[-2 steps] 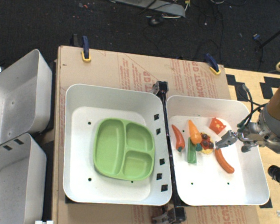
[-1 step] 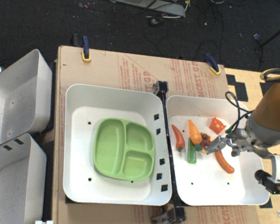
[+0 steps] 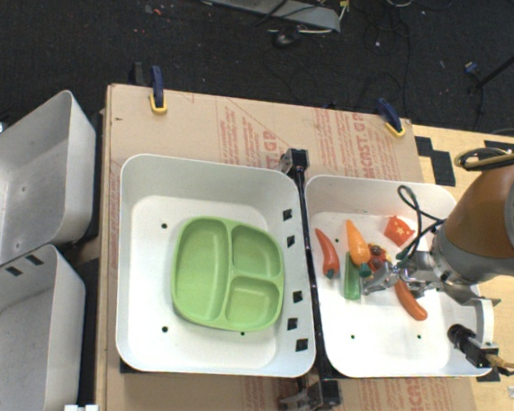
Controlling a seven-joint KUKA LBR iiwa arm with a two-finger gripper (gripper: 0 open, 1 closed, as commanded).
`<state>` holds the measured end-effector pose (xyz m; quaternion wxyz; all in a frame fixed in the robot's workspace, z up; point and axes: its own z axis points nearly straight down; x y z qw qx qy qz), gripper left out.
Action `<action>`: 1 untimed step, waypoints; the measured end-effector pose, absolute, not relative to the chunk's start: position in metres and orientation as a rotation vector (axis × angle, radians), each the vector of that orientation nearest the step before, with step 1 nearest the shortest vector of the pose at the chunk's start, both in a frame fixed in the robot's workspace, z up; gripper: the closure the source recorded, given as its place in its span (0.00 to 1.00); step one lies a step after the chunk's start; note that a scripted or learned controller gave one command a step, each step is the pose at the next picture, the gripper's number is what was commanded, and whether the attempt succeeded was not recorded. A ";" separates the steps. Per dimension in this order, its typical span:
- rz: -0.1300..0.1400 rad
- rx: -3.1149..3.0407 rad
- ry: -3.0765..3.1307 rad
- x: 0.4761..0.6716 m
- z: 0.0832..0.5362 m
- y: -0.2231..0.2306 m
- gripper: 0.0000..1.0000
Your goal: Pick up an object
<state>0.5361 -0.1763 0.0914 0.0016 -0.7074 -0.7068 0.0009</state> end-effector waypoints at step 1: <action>0.000 -2.223 -2.221 0.537 0.104 -0.176 1.00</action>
